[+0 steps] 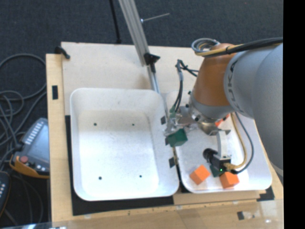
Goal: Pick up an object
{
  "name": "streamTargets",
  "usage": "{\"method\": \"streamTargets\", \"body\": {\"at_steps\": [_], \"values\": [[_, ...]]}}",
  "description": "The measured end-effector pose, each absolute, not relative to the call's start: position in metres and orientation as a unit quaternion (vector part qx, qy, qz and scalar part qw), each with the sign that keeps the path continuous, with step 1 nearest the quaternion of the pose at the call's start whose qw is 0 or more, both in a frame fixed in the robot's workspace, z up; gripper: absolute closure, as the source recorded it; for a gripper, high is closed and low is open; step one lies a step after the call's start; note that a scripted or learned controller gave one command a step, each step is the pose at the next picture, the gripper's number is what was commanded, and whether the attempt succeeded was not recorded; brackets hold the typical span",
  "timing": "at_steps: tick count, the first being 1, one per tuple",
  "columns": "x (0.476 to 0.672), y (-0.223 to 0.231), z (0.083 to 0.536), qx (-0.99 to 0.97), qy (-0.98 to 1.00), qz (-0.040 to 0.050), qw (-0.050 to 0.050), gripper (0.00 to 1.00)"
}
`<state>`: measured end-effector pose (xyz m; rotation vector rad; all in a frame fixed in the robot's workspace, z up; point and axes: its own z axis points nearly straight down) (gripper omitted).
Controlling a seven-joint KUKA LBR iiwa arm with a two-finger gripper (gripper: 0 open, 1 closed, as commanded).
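- The pale wooden bench fills the middle of the frame and bears both bins, so everything sits within the arm's reach.
- The grey arm with the orange band enters from the right and bends down over the right-hand bin, its wrist tipped toward the wall between the bins.
- The shallow white left bin takes up centre-left, and the arm does not reach over it.
- The shallow white right bin lies at lower right, partly covered by the arm. The loose objects are in it.
- The gripper hangs low over the right bin's left edge. I cannot tell whether it is spread or closed.
- A small dark green block lies just below the gripper, against the dividing wall. It is probably the target, but the view does not show whether it is gripped.
- Two small orange cubes, one left of the other, rest near the right bin's lower rim, apart from the gripper.
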<state>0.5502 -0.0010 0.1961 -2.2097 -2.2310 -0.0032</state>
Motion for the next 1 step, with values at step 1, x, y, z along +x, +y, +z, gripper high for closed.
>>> {"method": "streamTargets", "body": {"at_steps": [1], "values": [[0.5527, 0.0932, 0.1959, -0.703, -0.711, -0.0009, 0.001, 1.00]]}}
